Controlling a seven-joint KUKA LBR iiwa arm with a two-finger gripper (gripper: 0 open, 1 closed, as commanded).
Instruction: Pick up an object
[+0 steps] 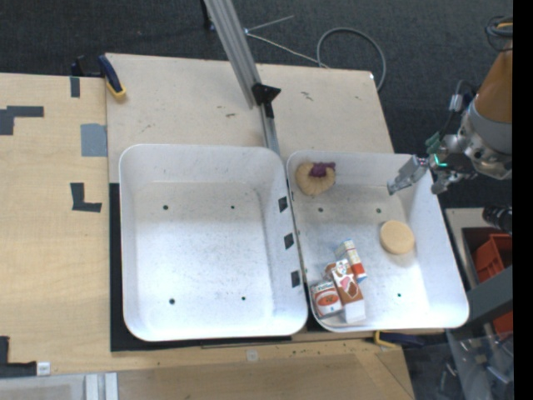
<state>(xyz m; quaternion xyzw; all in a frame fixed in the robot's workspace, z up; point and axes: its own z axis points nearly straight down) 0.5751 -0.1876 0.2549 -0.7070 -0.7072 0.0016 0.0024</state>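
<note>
white speckled bins, tan round puck, red-and-white cartons, purple-topped beige lump

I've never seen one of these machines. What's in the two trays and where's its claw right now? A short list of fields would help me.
left bin: white, shallow
right bin: holds three things
far end: tan bun with purple top
right side: round tan disc
near end: red and white cartons, lying together
gripper: over the right bin's far right edge, apart from all three things
holding: nothing seen between its fingers
</note>
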